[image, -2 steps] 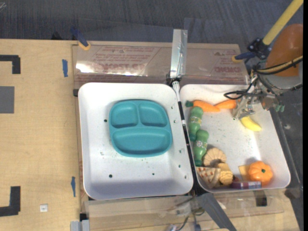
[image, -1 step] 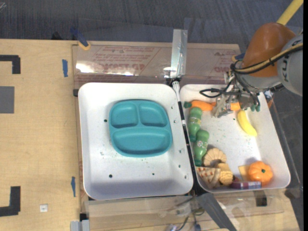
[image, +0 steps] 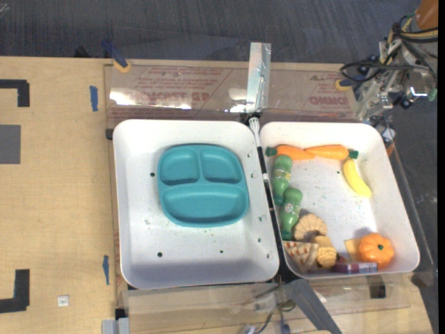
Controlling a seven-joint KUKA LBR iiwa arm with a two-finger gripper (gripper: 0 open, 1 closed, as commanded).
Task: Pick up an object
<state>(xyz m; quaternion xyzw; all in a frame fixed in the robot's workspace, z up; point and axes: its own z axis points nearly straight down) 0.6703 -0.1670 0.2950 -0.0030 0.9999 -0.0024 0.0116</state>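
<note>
1. The counter on the far left is bare brown board with a few black and blue marks.
2. The left bin holds a teal divided plate, lying flat near its middle.
3. The right bin holds the toy food, any piece of which could be the pick. Along its left wall lie green vegetables, with pastry pieces just below them near the front corner.
4. An orange carrot lies along the back wall, a yellow banana sits toward the right wall, and an orange pumpkin rests in the front right corner.
5. The tool hangs beyond the right bin's back right corner, well apart from every object; whether it is open or closed I cannot tell.
6. Judged from this, nothing is lifted: the approach, descent, grasp and lift all remain.
</note>
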